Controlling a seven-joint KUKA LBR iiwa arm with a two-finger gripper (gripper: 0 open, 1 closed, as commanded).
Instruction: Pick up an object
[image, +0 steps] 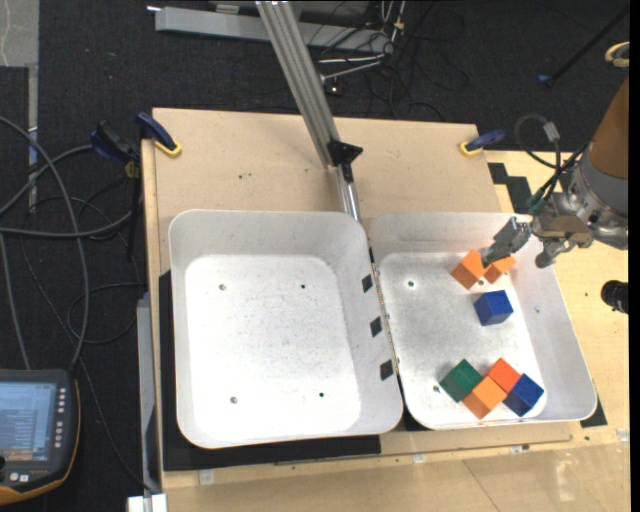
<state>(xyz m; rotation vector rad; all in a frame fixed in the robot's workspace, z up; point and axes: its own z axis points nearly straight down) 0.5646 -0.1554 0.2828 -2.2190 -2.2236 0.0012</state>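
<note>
Two shallow white bins sit side by side on the bench. The left bin (265, 325) shows only its speckled floor. The right bin (420, 330) holds all the blocks. Near its far right corner lie two orange blocks: a larger orange block (467, 270) and, touching it on the right, a smaller orange block (499, 265). Just nearer the front sits a lone blue block (493, 307). At the front right corner a cluster touches together: a green block (461, 381), an orange cube (485, 397), a red-orange block (504, 375) and a dark blue block (524, 394).

The gripper (522, 240) hangs over the far right corner, its fingers spread apart, with one finger (505, 241) just above the smaller orange block; nothing sits between them.

No readable writing or labels can be made out on the bins or blocks.
</note>
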